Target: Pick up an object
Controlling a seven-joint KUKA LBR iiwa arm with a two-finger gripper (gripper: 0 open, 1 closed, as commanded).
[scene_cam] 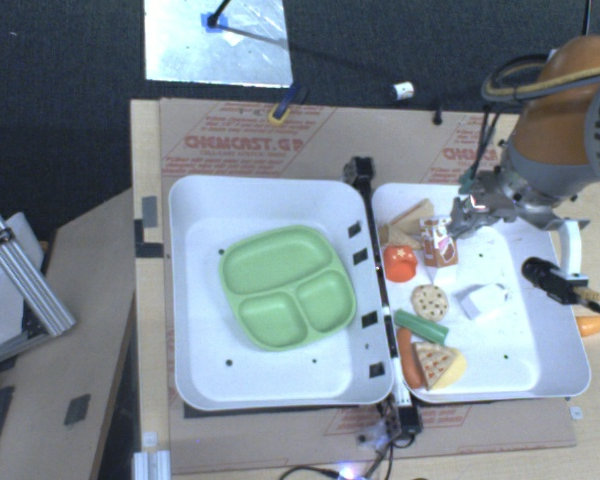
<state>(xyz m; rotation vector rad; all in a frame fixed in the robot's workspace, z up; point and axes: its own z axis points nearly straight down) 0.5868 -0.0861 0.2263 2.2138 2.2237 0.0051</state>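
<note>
So we've got the arm (pixel 565 118) reaching in from the right edge, up near the top corner of the view. The orange band (pixel 580 63) sits up top, and the grey wrist (pixel 540 173) under it bends down and to the left. The gripper (pixel 467 208) pokes out at the left end, tipped downward at a slant. Dark cables (pixel 505 73) loop beside the band.

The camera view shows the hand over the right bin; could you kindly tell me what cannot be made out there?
1. Hand: blurred in the camera view; contact with the red-and-white carton is unclear.
2. Tan wedge: partly covered by the carton.
3. Arm: cut off by the right edge.
4. Orange item outside the right bin: partly hidden by the robot, too small to name.
</note>
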